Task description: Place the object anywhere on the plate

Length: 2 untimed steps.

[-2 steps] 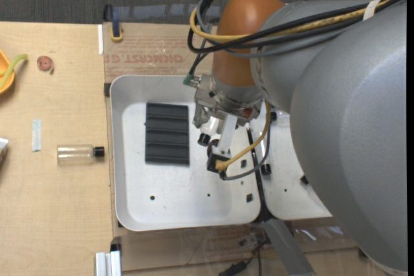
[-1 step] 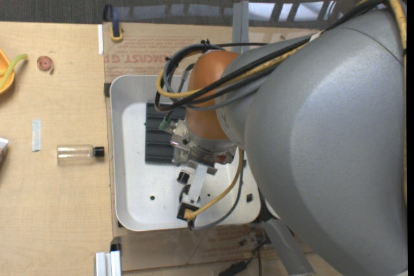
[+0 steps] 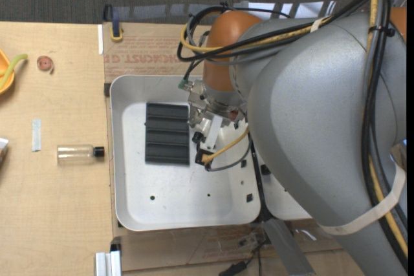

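Ribbed black rectangular block (image 3: 167,134) lay flat in the white bin (image 3: 129,203); gripper (image 3: 200,132) beside the block, grip state indeterminable.

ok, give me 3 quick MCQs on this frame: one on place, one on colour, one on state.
1. Where is the ribbed block?
A. in the white bin
B. on the wooden bench
C. on the cardboard

2. What colour is the block?
A. orange
B. black
C. white

3. How does the clear bottle on the bench sit?
A. upright
B. on its side
C. inside the bin

Key:
1 A: it rests on the bin floor, left of the end effector.
2 B: dark against the white bin.
3 B: it lies lengthwise, black cap pointing toward the bin.
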### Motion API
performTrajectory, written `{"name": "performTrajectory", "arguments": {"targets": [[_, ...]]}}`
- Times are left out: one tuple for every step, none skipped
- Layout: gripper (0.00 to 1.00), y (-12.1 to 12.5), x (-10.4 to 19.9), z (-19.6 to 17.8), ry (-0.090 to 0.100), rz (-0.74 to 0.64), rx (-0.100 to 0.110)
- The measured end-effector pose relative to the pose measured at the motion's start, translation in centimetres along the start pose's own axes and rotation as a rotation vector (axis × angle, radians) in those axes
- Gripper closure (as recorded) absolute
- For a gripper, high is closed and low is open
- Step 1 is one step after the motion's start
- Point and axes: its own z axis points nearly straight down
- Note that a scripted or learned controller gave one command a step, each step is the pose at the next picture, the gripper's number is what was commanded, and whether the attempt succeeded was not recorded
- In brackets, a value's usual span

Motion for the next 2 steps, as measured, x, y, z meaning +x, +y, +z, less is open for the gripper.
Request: {"name": "performTrajectory", "arguments": {"targets": [[1.00, 6.80, -6.28, -10.07, 0.001, 0.027, -0.001], [0.00, 6.77, -6.24, -10.05, 0.001, 0.026, -0.001]]}}
